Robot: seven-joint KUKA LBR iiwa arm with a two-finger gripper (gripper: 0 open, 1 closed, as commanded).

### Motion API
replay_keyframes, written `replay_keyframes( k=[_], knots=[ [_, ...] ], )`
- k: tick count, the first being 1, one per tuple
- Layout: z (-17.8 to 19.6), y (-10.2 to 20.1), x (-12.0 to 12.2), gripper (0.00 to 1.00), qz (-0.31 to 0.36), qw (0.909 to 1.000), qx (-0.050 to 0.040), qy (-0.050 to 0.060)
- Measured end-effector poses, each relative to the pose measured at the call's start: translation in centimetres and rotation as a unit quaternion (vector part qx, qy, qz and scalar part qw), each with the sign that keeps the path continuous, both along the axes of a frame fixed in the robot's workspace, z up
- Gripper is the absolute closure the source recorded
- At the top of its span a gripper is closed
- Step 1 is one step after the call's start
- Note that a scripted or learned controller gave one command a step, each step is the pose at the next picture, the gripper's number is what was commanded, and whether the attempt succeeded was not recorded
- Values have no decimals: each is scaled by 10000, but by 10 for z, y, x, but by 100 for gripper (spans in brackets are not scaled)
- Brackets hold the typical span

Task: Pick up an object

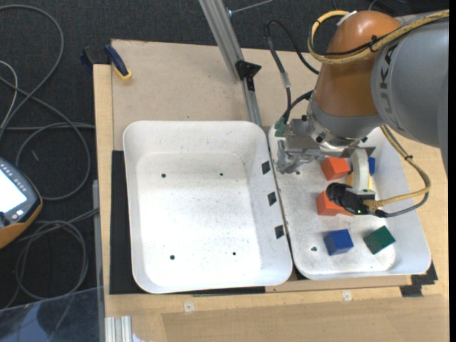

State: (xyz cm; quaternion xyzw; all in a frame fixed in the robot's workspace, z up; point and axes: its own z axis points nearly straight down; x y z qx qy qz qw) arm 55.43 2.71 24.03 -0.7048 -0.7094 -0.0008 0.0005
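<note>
My gripper [287, 159] hangs low over the left part of the right bin [308, 262], close to the wall it shares with the left bin. An orange block [335, 167] lies just right of the gripper, partly under the wrist. A second orange block [326, 204] lies a little nearer the front. At the front of the bin a blue cube [338, 241] and a green block [379, 239] sit side by side. A small blue piece [371, 165] peeks out behind the wrist. Nothing shows between the gripper's tips.
The left bin [142, 141] stands beside the right one, with black clips along the shared wall. A slanted metal post [226, 34] rises behind the bins. A blue and yellow tool [117, 61] lies at the bench's back left corner. Cables and a pendant [14, 198] lie off the bench.
</note>
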Motion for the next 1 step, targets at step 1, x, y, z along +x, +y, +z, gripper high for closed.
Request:
replay_keyframes(
  k=[1],
  knots=[
    [-6, 50, 15, 100, 1, 10000, 2, -4]
  ],
)
